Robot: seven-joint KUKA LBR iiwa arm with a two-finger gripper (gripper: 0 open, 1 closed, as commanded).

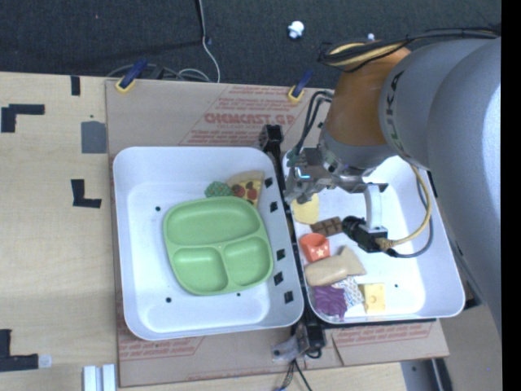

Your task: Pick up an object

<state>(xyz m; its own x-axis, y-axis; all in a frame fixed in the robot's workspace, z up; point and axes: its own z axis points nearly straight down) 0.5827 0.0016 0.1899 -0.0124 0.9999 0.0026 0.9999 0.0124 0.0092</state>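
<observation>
Gripper (303,187) low in right bin (435,296), just above pale yellow rounded block (306,211) near the bin's left wall; finger state can't be told, block smooth, partly hidden.

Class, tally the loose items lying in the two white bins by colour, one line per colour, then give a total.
Green: 2, divided plate, small leafy piece
Yellow: 3, pizza slice, pale chunk, cheese cube
Brown: 1
Orange: 1
Tan: 1
Purple: 1
Total: 9
</observation>
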